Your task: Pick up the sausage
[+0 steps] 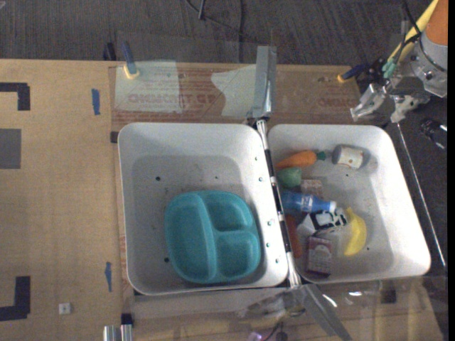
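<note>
A: End effector [387,104] sits above the far right corner of the right bin [409,212], over the bench [57,190], not inside the bin. Two pale fingers point down and stand a little apart, nothing between them. The arm is cut off at the picture's edge.

B: And the sausage?

A: Hard to make out. A thin reddish strip [293,236] lies well below and left of the end effector, against the right bin's left wall; most of it is hidden by the rim. That may be the sausage; I cannot tell for sure.

B: What crowds it?

A: A blue bottle [306,204] just above it, a small carton [321,253] beside it, a banana [355,234] further right. Nearer the end effector: a carrot [298,160], a green item [288,177] and a grey can [350,155] on its side.

B: Left bin [142,148]?

A: Far left of the end effector, holding a teal divided tray [212,236].
</note>
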